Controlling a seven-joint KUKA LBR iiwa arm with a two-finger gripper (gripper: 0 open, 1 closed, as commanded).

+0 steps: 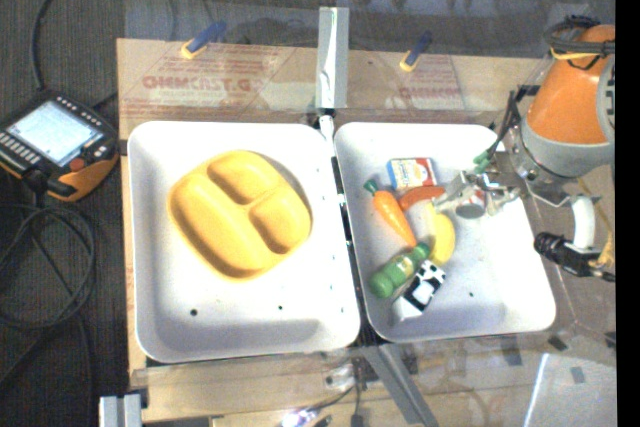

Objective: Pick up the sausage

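Brown bench, two white bins: sausage mid right bin, gripper just beside, can't tell if open or holding; probably light, stiff, slick plastic, so grab across the middle.

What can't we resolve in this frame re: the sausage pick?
- Red-orange sausage, camera view: partly covered by the metal two-finger gripper, so contact or grasp cannot be judged.
- Gripper: too small and blurred to read its state.
- Small white carton with blue and red print: label too small to read.
- Black-and-white block: partly under the green bottle; shape unclear.
- Grey-and-orange arm: cut off by the frame's right side.
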